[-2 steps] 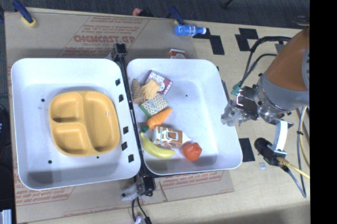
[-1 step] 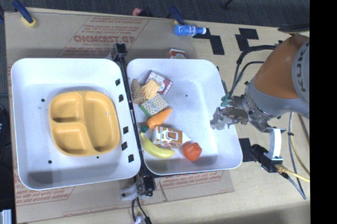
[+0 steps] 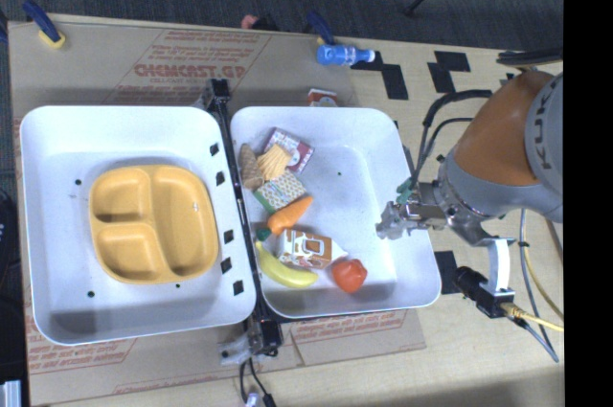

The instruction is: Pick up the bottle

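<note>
while one bottle (image 3: 343, 56) lies outside, two bins (image 3: 57, 146) sit alongside.

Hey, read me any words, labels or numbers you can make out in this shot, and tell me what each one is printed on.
"CHEMCAST GP": red print on the brown sheet behind the left bin, blurred, so the reading is uncertain.
Red print on the same sheet's front edge: too blurred to read.
Snack packets and small carton in the right bin: print too small to read.
Blue bottle: no readable label.

Red lettering reading "CHEMCAST GP" is printed on the brown cardboard sheet (image 3: 182, 60) beneath the bins. Further red print on its lower edge is too small to be read.
</note>
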You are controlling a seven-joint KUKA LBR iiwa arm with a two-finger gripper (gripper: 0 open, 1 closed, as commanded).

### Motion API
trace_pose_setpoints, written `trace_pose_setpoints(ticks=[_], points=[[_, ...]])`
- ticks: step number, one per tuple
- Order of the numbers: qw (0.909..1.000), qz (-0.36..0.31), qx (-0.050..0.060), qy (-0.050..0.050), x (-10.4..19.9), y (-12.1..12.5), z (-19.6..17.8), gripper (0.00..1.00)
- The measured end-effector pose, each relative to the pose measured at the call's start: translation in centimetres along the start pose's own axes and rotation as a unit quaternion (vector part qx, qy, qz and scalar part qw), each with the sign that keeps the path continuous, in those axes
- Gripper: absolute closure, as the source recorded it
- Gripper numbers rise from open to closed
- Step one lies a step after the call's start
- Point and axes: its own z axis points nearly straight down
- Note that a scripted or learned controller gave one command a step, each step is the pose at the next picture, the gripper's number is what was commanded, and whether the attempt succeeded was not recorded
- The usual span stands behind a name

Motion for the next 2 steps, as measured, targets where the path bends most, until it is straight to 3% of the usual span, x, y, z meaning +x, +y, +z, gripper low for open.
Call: trace_pose_setpoints(ticks=[1,2], points=[[0.9947,-0.103,0.000,0.000,1.2,-0.1,0.4,1.00],[0.9978,-0.067,-0.002,-0.002,-1.4,0.1,-7.1,1.00]])
